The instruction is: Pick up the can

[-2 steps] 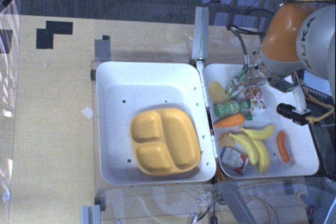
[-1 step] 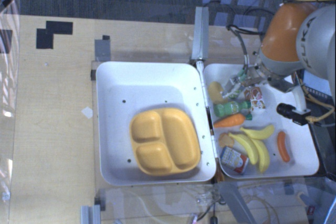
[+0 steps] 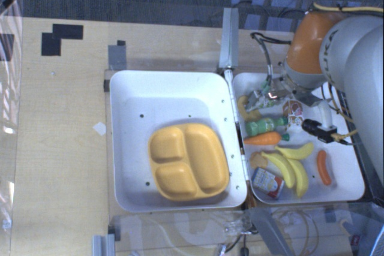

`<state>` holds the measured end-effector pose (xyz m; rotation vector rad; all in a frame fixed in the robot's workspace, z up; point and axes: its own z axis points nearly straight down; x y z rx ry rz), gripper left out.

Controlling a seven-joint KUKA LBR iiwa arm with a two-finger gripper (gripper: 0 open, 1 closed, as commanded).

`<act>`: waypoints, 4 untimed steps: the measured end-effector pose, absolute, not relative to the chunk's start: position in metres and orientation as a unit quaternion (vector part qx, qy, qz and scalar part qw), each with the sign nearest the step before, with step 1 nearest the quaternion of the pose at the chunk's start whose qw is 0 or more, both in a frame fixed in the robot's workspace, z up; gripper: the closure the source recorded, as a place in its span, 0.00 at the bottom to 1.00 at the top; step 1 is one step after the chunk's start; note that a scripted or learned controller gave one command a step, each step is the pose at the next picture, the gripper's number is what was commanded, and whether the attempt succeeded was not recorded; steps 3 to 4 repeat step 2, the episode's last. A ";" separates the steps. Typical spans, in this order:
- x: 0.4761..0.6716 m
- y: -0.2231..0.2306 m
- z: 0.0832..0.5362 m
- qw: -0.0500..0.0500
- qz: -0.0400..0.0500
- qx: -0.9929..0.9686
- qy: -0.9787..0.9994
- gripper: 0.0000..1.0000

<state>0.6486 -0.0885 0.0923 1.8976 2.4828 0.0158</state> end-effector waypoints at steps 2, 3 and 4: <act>0.670 -0.022 0.253 0.004 0.003 0.564 0.826 1.00; 0.670 -0.022 0.253 0.004 0.003 0.564 0.826 1.00; 0.670 -0.022 0.253 0.004 0.003 0.564 0.826 1.00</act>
